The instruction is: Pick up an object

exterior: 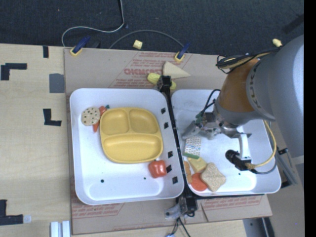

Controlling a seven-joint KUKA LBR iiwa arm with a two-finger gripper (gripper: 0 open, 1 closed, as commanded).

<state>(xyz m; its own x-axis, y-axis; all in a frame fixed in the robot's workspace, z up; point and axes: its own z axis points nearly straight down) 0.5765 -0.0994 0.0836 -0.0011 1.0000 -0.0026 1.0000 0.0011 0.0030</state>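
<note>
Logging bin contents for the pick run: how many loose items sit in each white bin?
Left bin: 4 (yellow divided plate, cookie, small orange piece, red piece)
Right bin: 4 (speckled card, yellow piece, red piece, bread slice)
Total: 8

Left bin (pixel 84 181): we see open floor along its front; the yellow tray (pixel 131 134) fills the middle.
Right bin (pixel 266 181): we find food crowding the front-left corner.

Even, fairly bright overhead light. The white bins (pixel 79 147) look slightly washed out, with soft, short shadows beneath objects. The picture is low-resolution and mildly soft; the dark background stays dim.
</note>
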